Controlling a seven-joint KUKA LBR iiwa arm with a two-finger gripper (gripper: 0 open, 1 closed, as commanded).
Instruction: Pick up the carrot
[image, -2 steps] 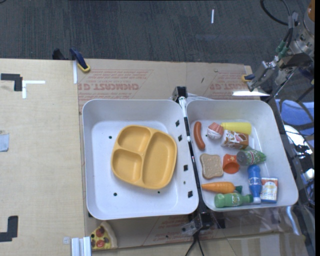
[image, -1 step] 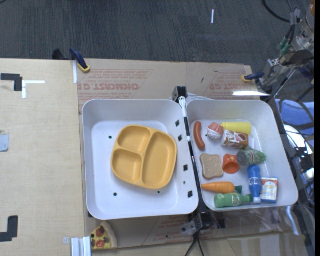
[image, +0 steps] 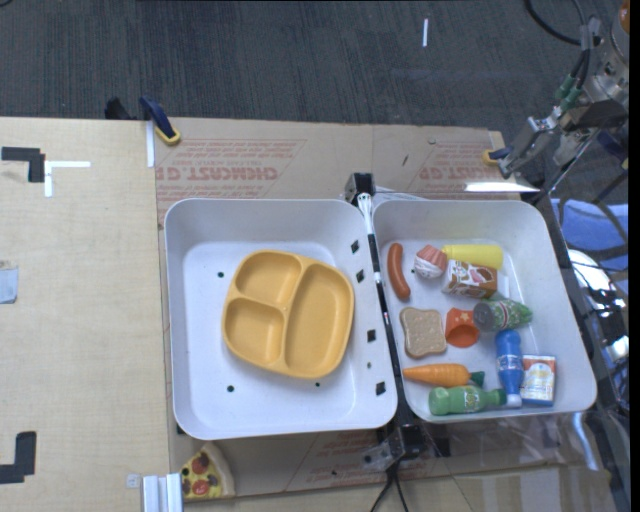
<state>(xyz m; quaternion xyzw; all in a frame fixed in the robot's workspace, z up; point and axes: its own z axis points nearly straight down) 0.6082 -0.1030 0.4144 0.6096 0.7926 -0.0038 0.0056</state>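
The carrot (image: 437, 375) lies untouched near the front of the right bin (image: 556, 262), its tip toward the left wall, a green bottle (image: 466, 400) just in front and toast (image: 423, 332) behind. The hand (image: 540, 140) sits far right, beyond the bin; I cannot tell its state. All is left: open room above, crowded sides.

Smooth, slightly glossy plastic in the two shallow white bins (image: 190, 300). Matt yellow plastic in the three-compartment plate (image: 290, 313). Satin orange plastic on the toy carrot (image: 436, 375). Glossy sheen on the blue bottle (image: 509, 362). Matt brown printed cardboard (image: 250, 165) underneath, over pale, smooth wood-grain benchtop (image: 70, 330).
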